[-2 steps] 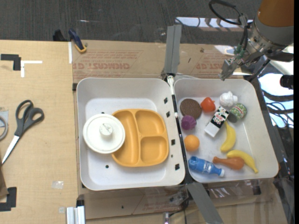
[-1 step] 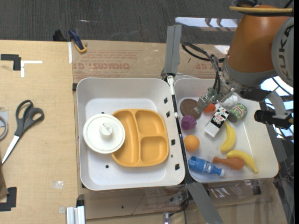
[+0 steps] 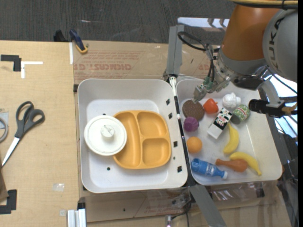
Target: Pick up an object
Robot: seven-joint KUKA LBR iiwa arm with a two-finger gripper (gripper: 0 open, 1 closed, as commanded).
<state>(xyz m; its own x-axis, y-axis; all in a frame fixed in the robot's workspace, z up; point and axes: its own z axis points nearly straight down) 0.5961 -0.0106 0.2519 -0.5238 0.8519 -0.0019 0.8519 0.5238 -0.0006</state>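
Overhead view of the bench with two white bins. The claw hangs low over the far left corner of the right bin, just above a brown disc-shaped object and beside a small red object; whether its fingers are spread or closed cannot be told, and nothing is seen between them. The likely target, the brown disc, is flat, dark and round, lying near the bin wall with a purple ball touching its near edge. Risks: a flat disc offers little to pinch; the nearby wall may block one finger; crowded neighbours may be nudged or grasped instead.
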